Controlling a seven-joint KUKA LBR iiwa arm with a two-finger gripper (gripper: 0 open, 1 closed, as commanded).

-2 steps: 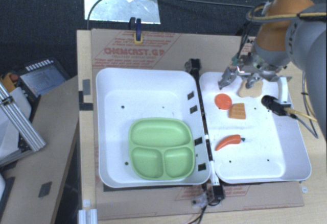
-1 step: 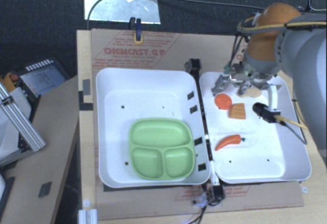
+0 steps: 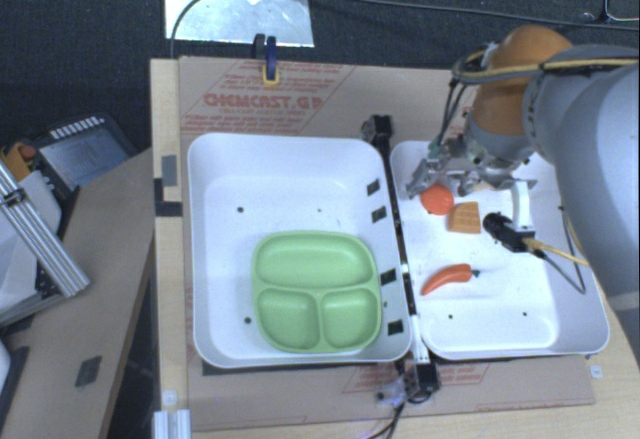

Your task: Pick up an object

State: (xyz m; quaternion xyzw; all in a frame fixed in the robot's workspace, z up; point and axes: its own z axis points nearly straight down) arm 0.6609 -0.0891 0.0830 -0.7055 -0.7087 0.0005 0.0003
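Observation:
My gripper point(image 3: 440, 187) hangs over the far left part of the right bin point(image 3: 520, 327), open, with its fingers spread to either side. A small round orange-red ball point(image 3: 436, 201) lies on the bin floor just below and between the fingertips, not lifted. A tan block point(image 3: 463, 218) rests right beside the ball, on its right. Nearer the front, a red-orange pepper-shaped piece point(image 3: 446, 277) with a dark stem lies on the bin floor, apart from the gripper.
The left bin point(image 3: 230, 177) holds a green divided plate point(image 3: 316, 289) toward its front. A black divider strip point(image 3: 392, 227) runs between the two bins. The grey arm point(image 3: 590, 127) reaches in from the right over the right bin's far side.

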